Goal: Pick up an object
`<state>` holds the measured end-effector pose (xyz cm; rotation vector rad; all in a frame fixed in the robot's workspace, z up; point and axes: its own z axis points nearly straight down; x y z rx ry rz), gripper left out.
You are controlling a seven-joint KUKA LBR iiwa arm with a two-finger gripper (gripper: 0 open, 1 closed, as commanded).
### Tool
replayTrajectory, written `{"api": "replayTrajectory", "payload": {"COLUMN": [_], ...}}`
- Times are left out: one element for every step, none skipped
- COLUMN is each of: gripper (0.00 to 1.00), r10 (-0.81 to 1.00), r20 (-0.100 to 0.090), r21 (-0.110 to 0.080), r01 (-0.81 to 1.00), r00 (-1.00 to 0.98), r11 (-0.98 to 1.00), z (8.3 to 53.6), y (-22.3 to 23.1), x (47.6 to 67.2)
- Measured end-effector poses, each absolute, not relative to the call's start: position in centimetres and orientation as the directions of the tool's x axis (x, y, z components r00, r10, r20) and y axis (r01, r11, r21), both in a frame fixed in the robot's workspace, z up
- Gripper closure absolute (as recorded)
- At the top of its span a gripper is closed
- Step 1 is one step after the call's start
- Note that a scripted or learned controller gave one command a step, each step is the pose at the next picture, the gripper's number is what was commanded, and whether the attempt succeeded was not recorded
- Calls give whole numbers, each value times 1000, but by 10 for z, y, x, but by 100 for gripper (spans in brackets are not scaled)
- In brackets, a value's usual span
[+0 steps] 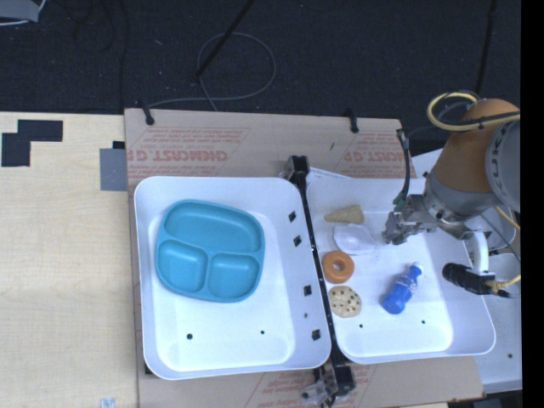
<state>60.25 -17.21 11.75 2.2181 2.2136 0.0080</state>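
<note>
The arm (476,164) is a thick rounded grey body with a broad orange band (467,147) wrapping it above the wrist. A pale yellowish cable (450,104) loops at the band's twelve o'clock side. Below the band the wrist narrows to a grey metal housing, and from its nine o'clock end juts the claw (396,228), small, dark grey and angular. Thin dark wires run along the wrist.
</note>
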Motion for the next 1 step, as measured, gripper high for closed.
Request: {"api": "replayTrajectory", "payload": {"gripper": [100], "r10": [1000], "r20": [0], "r21": [1], "r01": [1000], "r00": [3], "r11": [-3], "z": [167], "y": [-173], "x": [593]}}
